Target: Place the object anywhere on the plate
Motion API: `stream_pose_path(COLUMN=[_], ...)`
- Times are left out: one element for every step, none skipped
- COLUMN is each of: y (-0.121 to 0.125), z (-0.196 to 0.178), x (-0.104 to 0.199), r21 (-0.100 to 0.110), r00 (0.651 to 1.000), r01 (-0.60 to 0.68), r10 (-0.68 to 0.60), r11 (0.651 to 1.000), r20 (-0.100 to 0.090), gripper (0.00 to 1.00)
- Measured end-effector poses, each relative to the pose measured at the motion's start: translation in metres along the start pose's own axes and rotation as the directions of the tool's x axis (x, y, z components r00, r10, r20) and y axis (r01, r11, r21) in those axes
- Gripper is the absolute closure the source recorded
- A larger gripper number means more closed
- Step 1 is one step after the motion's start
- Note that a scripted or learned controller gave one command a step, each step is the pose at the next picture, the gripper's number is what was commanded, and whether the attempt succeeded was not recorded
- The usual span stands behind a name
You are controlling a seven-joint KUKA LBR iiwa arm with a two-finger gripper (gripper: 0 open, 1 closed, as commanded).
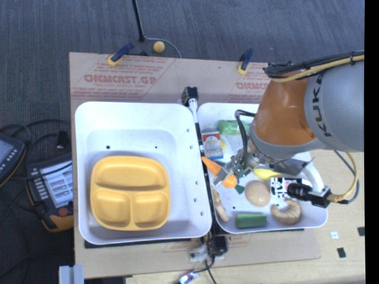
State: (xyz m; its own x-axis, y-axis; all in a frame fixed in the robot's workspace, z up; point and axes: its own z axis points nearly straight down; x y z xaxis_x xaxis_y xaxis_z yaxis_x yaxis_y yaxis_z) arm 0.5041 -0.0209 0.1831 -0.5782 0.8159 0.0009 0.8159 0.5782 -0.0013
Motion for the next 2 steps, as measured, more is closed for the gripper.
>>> stream_pose_path(y=[0.0807,0.0806], z=[0.0002,0.0002], x=[0.0612,0.0609], r21=[0.002,0.002], r00=[0.976,0.976], r01=[-0.218,-0.219], r10=[0.218,0.219], r11=[0.976,0.976], r20=[0.0,0.001], gripper=[1.0,0.0])
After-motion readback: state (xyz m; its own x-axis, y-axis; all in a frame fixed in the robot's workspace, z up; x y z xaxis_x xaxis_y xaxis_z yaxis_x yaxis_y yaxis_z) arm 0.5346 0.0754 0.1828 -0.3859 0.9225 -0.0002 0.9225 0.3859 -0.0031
